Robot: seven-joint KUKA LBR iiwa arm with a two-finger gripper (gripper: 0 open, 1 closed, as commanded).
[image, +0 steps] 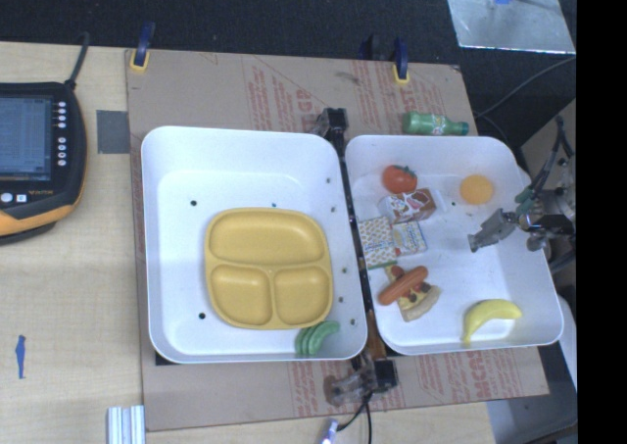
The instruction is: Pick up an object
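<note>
Grey gripper (487,233), fingers apart and holding nothing, hangs low in the right bin (534,280) between orange (477,189) and banana (491,317); centre squarely over one of them, then drop before closing.

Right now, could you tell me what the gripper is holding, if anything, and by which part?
Nothing: the gripper hangs over bare floor of the right bin, with no object between its jaws.

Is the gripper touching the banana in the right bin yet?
Apart. The camera view shows the gripper over bare white floor of the right bin, with a clear stretch of floor between it and the banana lying nearer the bin's front edge.
</note>
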